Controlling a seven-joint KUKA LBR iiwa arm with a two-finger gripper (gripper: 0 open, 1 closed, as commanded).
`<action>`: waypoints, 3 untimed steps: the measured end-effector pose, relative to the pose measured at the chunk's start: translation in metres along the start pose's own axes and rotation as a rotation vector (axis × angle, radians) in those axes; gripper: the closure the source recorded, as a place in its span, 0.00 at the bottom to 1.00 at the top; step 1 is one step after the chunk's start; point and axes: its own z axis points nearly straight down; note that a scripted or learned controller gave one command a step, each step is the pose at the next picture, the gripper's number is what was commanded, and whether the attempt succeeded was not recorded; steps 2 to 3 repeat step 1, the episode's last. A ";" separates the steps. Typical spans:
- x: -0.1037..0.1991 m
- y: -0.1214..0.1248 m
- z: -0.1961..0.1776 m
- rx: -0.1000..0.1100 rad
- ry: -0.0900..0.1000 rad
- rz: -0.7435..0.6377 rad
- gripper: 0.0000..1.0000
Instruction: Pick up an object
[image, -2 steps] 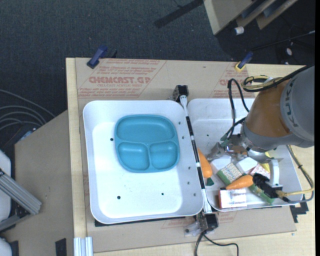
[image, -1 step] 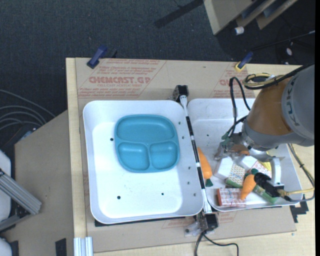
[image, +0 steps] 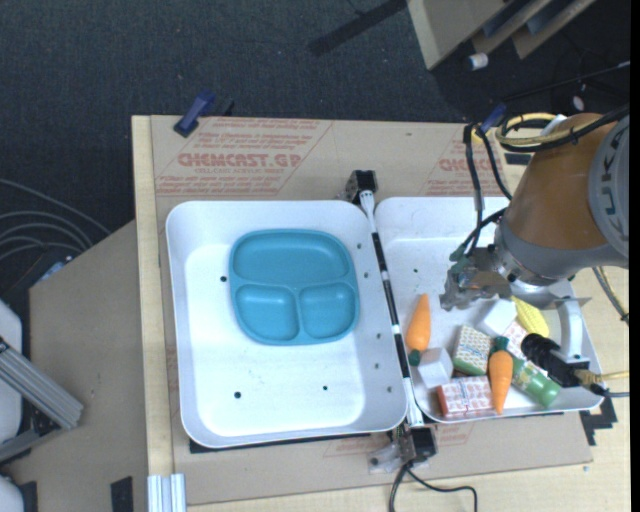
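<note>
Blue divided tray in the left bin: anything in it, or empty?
Empty. The blue tray shows bare blue in all three compartments; the toy food lies in the right bin.

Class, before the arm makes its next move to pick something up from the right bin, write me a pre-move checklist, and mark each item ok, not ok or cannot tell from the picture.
1. Gripper is over the right bin: ok.
2. Objects to pick lie in that bin: ok; carrot and second carrot among them.
3. An object is between the fingers: cannot tell.
4. Nearest carrot lies apart from the other items: ok.
5. Blue tray sits in the left bin, out of the way: ok.
</note>
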 end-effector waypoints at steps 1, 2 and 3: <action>0.000 -0.001 0.001 0.001 0.000 0.001 0.00; 0.000 -0.001 0.001 0.001 0.000 0.001 0.00; 0.000 -0.001 0.001 0.001 0.000 0.001 0.00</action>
